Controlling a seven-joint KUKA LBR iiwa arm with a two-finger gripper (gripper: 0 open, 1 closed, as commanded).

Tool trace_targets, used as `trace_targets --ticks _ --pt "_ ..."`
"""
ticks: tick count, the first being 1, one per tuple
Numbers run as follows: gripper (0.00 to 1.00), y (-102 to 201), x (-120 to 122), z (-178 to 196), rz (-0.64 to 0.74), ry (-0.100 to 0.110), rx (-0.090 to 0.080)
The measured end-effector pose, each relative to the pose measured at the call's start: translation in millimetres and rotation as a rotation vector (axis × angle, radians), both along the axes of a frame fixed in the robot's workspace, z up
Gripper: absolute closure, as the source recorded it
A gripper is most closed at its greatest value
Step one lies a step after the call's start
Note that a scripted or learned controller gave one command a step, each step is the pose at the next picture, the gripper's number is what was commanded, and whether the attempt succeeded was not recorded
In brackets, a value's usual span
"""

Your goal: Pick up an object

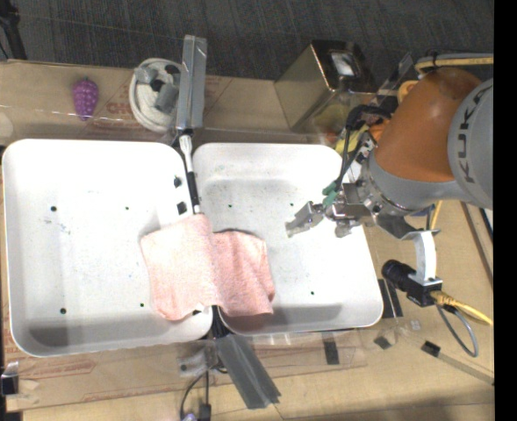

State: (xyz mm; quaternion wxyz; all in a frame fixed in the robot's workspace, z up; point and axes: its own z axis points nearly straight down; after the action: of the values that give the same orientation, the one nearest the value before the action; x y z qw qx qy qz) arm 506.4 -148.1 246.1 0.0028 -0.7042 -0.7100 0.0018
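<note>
Pink cloth (207,272) straddles bin divider; end effector (300,221) apart.

- No text, brand, number or sign can be read on anything here.
- The brown box (321,82) behind the right bin (350,301) bears a pale patch on its top, perhaps a label; any print on it is too small and blurred to read.
</note>
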Motion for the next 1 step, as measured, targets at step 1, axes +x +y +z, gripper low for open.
trace_targets --ticks 1 --pt "0.0 22.9 30.1 -83.8 0.118 0.0 0.0"
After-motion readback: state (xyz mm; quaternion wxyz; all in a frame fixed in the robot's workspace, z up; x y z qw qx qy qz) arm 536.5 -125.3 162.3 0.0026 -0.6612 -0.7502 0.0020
